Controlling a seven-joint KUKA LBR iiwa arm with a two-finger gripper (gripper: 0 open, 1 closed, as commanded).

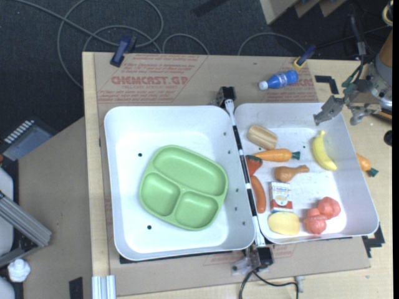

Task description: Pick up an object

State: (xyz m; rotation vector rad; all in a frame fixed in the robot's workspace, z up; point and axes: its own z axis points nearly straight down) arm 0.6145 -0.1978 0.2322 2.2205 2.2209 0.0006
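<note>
The right bin [349, 229] holds several toy foods: a bread roll [262, 136], a carrot [277, 155], a banana [323, 151], a drumstick [291, 172], a sausage [259, 192], a small carton [282, 195], a yellow potato-like piece [283, 223] and a red berry cluster [322, 213]. My gripper [342, 113] hovers over the bin's far right corner, just beyond the banana. Its fingers are spread open with nothing between them.
The left bin [124, 123] holds a green divided plate [182, 187]. A blue bottle [279, 80] lies on the bench behind the right bin. A small orange piece [364, 163] lies outside the right bin's right wall. Clamps stand at the seam between the bins.
</note>
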